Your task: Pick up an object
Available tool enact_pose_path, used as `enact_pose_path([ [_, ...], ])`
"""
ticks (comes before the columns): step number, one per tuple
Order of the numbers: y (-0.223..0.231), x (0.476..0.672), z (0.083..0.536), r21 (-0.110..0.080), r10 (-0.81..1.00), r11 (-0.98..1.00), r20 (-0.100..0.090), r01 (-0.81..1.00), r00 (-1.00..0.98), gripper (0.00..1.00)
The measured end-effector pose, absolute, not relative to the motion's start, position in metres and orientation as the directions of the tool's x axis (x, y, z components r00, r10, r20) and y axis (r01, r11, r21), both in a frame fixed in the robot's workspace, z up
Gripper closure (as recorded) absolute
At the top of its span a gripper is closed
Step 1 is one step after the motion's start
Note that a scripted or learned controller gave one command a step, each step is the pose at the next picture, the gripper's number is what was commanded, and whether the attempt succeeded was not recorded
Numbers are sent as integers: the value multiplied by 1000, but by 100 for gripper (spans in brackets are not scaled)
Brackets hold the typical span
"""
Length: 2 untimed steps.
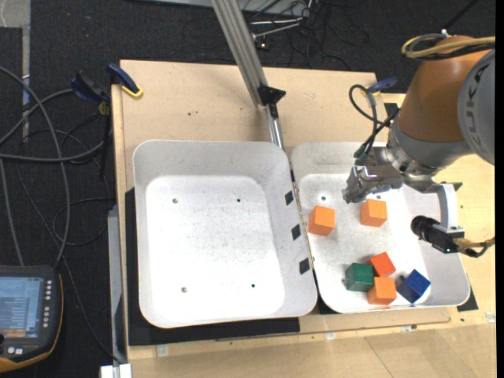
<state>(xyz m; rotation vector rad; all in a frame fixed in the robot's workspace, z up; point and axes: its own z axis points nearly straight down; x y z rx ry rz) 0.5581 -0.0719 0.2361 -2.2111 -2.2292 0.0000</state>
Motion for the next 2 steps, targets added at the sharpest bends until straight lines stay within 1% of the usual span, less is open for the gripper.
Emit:
enact_pose_path([
  [2, 48, 596, 235, 2, 1000, 9, 1, 1000, -9, 100],
])
